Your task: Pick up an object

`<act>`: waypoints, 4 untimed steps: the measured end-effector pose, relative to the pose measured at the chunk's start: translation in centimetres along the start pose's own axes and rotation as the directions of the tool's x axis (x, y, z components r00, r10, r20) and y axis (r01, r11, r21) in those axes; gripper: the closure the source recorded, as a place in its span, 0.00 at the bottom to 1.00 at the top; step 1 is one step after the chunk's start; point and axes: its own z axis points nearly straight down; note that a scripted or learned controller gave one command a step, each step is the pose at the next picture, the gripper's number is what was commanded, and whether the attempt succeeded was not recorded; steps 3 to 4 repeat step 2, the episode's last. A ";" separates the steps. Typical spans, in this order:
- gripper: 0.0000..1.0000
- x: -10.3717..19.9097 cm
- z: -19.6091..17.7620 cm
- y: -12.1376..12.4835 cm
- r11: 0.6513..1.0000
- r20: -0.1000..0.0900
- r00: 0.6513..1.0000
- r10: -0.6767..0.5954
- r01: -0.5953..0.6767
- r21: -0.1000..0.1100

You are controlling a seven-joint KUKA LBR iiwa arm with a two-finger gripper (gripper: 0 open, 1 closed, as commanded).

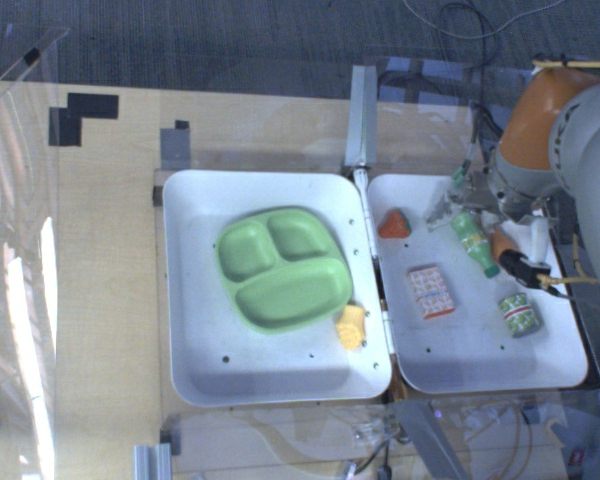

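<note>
1. Green plastic bottle (472,236) lies in my right white bin (480,368), under the grey gripper (467,205); jaws' state: cannot tell.
2. Left white bin (190,298): green divided plate (280,268), yellow toy (351,326).

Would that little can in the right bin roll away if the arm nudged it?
Probably: the can looks round and lies tilted, so a nudge might roll it. It looks small, so likely light. The bin wall close by would probably stop it.
</note>
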 end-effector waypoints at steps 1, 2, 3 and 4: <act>1.00 0.1 -1.3 0.2 1.000 0.001 1.000 -0.004 0.004 -0.006; 1.00 8.0 -16.6 -1.6 0.996 -0.001 0.996 0.085 -0.085 -0.001; 1.00 8.0 -16.6 -1.6 0.996 -0.001 0.996 0.085 -0.085 -0.001; 1.00 8.0 -16.6 -1.6 0.996 -0.001 0.996 0.085 -0.085 -0.001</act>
